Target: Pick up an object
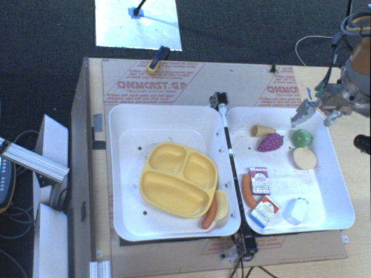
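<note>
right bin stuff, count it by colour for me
Purple: 1, grape bunch
Green: 1, round fruit
Tan: 2, cone, potato-like slice
Orange: 1, sausage
Red and white: 2, carton, packet
White: 1, lump
Total: 8

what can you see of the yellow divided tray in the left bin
The yellow tray is a rounded, plastic-looking plate with three compartments: two small ones at the far side and one long one nearer the camera. All three look bare. It lies flat and turned at an angle on the floor of the left bin, toward its right half. At its near right edge an orange sausage-like piece and a pale yellow piece lie against or slightly under its rim.
</note>
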{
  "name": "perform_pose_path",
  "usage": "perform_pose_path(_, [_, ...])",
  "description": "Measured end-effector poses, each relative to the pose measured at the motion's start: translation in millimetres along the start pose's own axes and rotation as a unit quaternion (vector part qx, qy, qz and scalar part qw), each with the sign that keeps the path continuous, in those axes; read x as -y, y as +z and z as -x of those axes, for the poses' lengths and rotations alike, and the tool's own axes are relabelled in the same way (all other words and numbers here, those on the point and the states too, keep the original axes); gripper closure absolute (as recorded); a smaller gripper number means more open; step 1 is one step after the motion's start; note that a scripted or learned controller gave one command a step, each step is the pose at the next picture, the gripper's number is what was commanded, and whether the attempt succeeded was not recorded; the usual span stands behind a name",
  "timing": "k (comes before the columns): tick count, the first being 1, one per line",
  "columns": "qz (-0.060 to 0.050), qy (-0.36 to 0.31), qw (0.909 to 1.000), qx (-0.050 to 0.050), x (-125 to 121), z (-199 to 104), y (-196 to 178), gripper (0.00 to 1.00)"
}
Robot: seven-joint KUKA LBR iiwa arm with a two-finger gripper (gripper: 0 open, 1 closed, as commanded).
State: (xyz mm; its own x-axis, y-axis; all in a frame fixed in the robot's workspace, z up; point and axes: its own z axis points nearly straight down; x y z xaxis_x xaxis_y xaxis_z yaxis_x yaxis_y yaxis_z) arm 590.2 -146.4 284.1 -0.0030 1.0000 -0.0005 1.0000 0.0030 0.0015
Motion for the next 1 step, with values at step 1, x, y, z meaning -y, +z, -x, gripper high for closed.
perform_pose_path(1, [-0.001, 0.0, 1.0, 0.0, -36.9, -30.3, 101.5, 0.0])
